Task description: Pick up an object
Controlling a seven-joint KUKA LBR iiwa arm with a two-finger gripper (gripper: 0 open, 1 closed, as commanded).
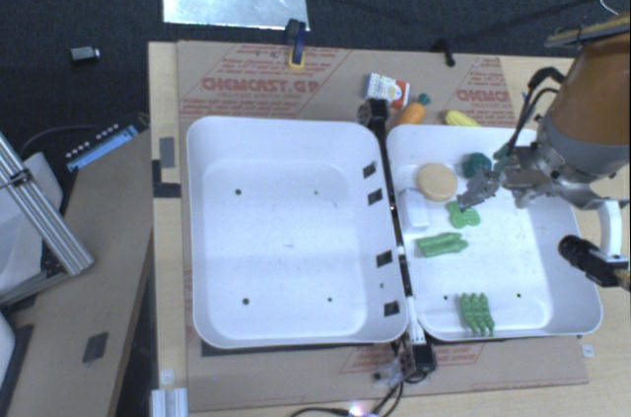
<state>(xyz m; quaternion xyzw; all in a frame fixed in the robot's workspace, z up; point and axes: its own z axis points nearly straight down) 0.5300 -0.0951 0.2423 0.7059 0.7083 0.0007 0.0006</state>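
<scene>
My gripper (pixel 476 191) hangs over the right bin (pixel 562 312), reaching in from the right. Its tip is just above a small green piece (pixel 463 217) and beside a tan round bun-like object (pixel 436 179). A teal object (pixel 478 163) lies right behind the gripper, partly hidden by it. A long green piece (pixel 441 245) lies a little nearer the front, and a ridged green piece (pixel 475 313) sits near the front wall. A white flat piece (pixel 414 212) lies by the bin's left wall. I see nothing held.
The left bin (pixel 286 228) stands beside the right one. Behind the bins, on the cardboard, lie a white-and-red carton (pixel 386 90), an orange carrot-like toy (pixel 412 113) and a yellow toy (pixel 459 119). A blue-and-yellow clamp (pixel 295 43) sits at the back edge.
</scene>
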